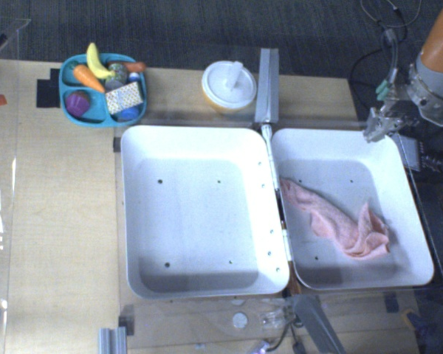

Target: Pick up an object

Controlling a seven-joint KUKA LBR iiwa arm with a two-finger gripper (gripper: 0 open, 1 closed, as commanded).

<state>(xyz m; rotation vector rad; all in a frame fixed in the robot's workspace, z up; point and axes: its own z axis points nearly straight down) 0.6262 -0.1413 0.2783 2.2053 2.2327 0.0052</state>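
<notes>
A crumpled pink cloth (pixel 340 223) is seen lying in the right bin (pixel 406 198), toward its near right corner. The tool (pixel 376 127) is held above that bin's far right corner; its state cannot be told. The approach is judged under way; a descent toward the cloth is called for. The left bin (pixel 133 198) and a blue toy tray (pixel 66 113) on the worktop (pixel 59 220) pose no obstruction.

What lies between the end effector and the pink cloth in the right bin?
In the camera view, only bare white bin floor separates the end effector, at the right bin's far corner, from the pink cloth.
</notes>
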